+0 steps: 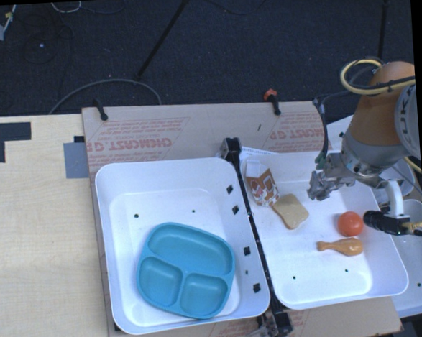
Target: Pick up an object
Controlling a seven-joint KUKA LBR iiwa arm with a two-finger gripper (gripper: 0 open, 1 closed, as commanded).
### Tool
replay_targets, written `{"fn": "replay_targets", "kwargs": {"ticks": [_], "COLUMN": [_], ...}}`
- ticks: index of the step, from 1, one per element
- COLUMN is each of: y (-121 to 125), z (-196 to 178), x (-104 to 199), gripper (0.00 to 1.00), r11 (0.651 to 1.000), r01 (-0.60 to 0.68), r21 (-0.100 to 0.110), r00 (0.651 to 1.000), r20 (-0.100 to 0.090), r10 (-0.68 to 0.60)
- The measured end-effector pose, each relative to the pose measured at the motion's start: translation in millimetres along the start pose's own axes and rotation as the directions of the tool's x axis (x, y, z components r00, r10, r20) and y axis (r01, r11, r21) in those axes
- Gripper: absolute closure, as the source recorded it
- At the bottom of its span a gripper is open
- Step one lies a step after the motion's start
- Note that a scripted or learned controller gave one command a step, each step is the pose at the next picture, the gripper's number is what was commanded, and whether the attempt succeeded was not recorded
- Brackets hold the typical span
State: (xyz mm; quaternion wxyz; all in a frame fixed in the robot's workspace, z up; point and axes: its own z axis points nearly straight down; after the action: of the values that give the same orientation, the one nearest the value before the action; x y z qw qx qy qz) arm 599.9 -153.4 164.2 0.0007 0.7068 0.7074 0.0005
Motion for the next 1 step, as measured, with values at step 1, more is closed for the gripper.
{"fn": "replay_targets", "kwargs": {"ticks": [1], "y": [0.8], "z": [-53.0], "x": [-1.0], "gripper": [1.00], "r11": [1.000], "r01": [0.001], "r21": [-0.001], "r00": [1.000], "r20": [0.001], "r10": [-0.001]}}
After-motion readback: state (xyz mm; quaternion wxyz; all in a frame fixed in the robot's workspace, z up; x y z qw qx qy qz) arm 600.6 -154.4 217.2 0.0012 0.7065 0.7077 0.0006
